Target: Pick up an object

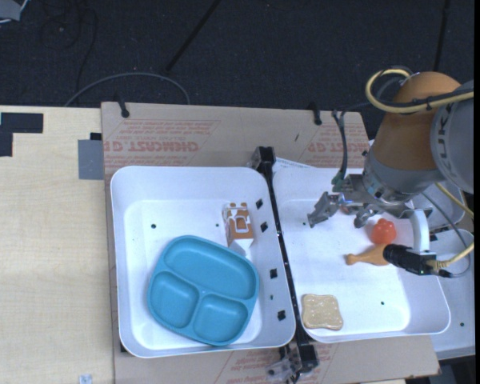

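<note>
A: Quick pass, big to small. Bench [40, 238] carries two white bins. Left bin [136, 194] has the blue tray [204, 289], three compartments, lying tilted toward the bin's near edge. Just above the tray, by the divider, a small orange-and-white toy [239, 222].

B: Right bin?

A: Right bin [320, 250] has the arm [416, 138] over its far right corner. Under it: a toast slice [322, 311] near the front edge, a tan drumstick [368, 255] toward the right side, a red ball [383, 231] just above the drumstick, close, can't tell if touching.

B: Gripper?

A: Gripper [320, 213] hangs over the bin floor, left of the ball and drumstick, apart from both. Dark fingers stick out to the left. Can't tell how wide they stand, too small and dark. Nothing visible between them.

B: So progress?

A: My call: nothing picked. Every object lies on a bin floor. Gripper is low in the right bin but sits over bare white, not on any object.

B: What's left?

A: All of it, I'd say: line up on one thing, close, lift. Ball and drumstick are the nearest candidates, toast is further off toward the front. Tray and toy are in the other bin, well apart from the gripper.
</note>
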Tool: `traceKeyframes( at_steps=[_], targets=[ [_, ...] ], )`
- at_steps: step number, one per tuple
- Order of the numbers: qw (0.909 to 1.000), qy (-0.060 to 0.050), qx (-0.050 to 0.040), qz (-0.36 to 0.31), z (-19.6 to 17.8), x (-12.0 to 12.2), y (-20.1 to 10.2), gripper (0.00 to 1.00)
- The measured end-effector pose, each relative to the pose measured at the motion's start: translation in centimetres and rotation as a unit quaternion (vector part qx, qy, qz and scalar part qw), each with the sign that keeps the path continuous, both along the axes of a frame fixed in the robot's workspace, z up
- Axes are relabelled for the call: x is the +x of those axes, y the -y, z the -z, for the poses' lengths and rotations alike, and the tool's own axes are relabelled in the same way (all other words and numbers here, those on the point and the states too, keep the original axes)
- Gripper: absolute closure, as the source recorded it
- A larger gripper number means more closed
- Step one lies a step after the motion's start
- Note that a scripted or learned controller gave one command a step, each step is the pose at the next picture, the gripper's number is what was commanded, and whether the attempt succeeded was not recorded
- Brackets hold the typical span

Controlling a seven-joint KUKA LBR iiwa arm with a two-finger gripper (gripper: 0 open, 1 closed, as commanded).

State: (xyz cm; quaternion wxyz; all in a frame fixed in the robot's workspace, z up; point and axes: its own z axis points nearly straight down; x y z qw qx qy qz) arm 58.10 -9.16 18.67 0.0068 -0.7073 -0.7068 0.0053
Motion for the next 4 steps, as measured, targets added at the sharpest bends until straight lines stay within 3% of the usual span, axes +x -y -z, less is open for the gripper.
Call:
traceKeyframes(
  at_steps=[1,3,4],
  targets=[
    [1.0,0.007,-0.0006,-0.001,-0.8,0.3,0.0,0.0],
    [1.0,0.004,-0.0003,0.0,10.0,-0.1,0.1,0.0],
    [1.0,0.006,-0.0002,0.002,10.0,-0.2,0.1,0.0]
  ],
)
